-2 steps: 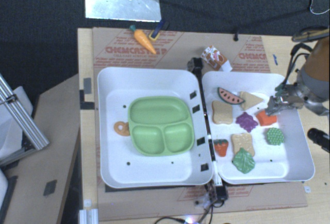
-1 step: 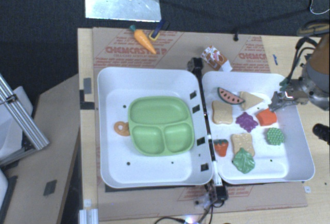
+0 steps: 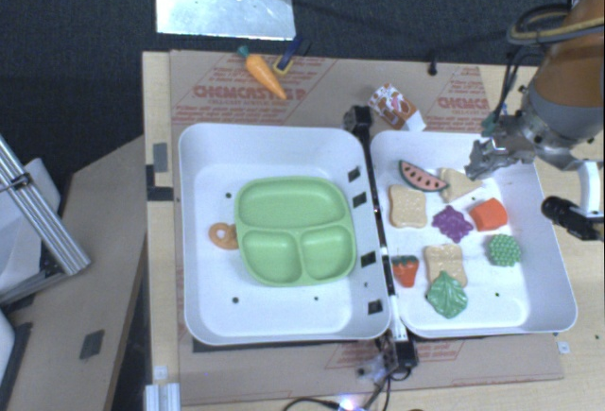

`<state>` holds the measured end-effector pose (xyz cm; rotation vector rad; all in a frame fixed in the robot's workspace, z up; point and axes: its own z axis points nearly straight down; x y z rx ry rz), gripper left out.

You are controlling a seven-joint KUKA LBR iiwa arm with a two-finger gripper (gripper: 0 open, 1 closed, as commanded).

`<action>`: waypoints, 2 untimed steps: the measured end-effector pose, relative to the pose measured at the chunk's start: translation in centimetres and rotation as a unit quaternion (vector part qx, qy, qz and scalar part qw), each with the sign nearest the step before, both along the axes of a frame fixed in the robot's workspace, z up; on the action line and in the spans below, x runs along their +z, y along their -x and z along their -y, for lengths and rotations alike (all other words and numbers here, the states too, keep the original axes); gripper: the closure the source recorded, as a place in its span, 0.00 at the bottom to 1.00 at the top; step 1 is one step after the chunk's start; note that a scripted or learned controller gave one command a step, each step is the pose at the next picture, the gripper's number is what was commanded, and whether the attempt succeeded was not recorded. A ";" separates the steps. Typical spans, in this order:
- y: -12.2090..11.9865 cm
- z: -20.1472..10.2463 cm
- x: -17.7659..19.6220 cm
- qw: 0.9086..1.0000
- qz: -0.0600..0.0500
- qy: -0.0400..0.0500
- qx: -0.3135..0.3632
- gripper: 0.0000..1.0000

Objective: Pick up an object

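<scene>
Crowded together, toy foods fill the right bin (image 3: 553, 300); end effector (image 3: 484, 161), grip unreadable, hovers by the watermelon slice (image 3: 422, 177) and risks nudging neighbours.

The arm (image 3: 572, 69) is cut off by the right edge.

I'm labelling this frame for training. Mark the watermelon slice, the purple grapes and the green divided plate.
watermelon slice (image 3: 422, 177): camera view, on its red flesh.
purple grapes (image 3: 453, 223): camera view, middle of the bunch.
green divided plate (image 3: 287, 204): camera view, floor of its large upper compartment.
</scene>
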<state>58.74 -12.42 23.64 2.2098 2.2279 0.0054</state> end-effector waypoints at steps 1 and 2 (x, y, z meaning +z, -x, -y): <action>-4.4 -4.7 -0.5 1.000 0.000 0.000 0.001 1.00; -8.2 -9.6 -0.5 1.000 0.000 -0.001 0.001 1.00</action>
